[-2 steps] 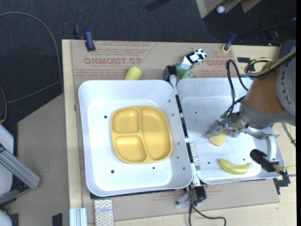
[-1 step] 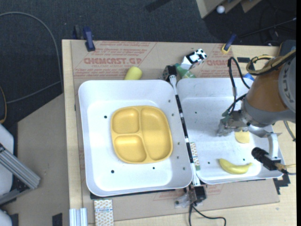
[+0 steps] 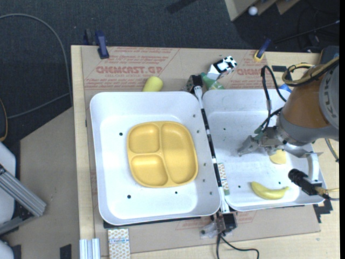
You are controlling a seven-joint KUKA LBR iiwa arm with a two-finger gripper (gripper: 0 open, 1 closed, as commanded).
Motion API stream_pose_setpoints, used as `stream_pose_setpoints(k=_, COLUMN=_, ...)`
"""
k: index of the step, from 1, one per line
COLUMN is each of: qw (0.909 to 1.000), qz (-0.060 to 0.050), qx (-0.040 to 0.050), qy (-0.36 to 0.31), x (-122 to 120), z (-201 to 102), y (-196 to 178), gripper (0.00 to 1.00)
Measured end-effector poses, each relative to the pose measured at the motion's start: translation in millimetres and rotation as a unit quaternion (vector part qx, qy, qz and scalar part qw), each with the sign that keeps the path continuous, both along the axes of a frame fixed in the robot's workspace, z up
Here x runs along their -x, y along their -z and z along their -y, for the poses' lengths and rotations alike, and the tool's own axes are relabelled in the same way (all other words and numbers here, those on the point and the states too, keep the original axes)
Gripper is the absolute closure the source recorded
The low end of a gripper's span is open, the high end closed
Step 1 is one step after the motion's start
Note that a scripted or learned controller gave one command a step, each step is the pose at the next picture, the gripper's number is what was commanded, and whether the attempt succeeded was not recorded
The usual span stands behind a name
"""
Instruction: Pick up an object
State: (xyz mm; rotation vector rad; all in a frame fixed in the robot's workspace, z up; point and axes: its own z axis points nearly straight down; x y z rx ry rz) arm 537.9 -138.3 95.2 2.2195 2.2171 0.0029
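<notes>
A small yellow plastic banana (image 3: 268, 190) lies flat in the right white shallow bin (image 3: 237, 109), near the lower right of the frame. Its long side runs left to right, almost in line with the bin's bottom edge, and both tips curl up a little. It sits close to that bottom edge.

The grey metal claw (image 3: 253, 144) is in the same bin, above the banana and a bit to its left, near but apart from it. How far the claw is open cannot be told from here, and nothing can be seen in its grip. A small pale yellow round piece (image 3: 278, 156) lies just right of the claw, partly under the grey arm with the orange band (image 3: 304, 107).

Bare white floor spreads across the upper and left parts of the right bin. In the left white shallow bin (image 3: 108, 144) sits a yellow plastic plate with three sections (image 3: 161, 154), in the middle, with white floor all around it.
</notes>
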Motion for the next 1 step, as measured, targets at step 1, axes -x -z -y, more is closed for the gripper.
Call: stream_pose_setpoints(k=1, qw=1.0, qz=-0.001, qx=0.0004, qy=-0.001, x=-113.3, z=82.6, y=-47.0, gripper=0.0)
